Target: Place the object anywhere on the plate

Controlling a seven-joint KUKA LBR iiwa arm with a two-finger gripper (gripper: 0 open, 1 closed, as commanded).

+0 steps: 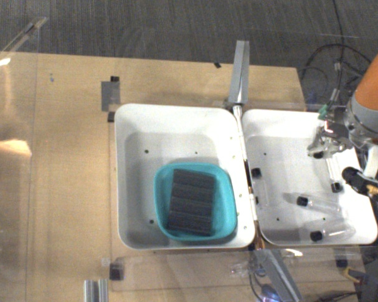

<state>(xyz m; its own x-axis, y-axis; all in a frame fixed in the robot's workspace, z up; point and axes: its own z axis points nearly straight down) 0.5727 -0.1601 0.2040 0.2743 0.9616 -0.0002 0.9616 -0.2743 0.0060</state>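
A dark grey ribbed block (191,201) lies on the teal plate (161,190), which sits in the front part of the left bin (132,168). The block rests flat, inside the plate's rim, running front to back. My gripper (321,145) hangs over the far right part of the right bin (277,137), well away from the plate and the block. The wrist and its cables hide much of the gripper.
A clear, see-through piece (320,206) lies near the front of the right bin, with a few small black bits (315,236) around it. A metal post (240,74) stands behind the divide between the bins. Cables (327,61) trail at the back right.
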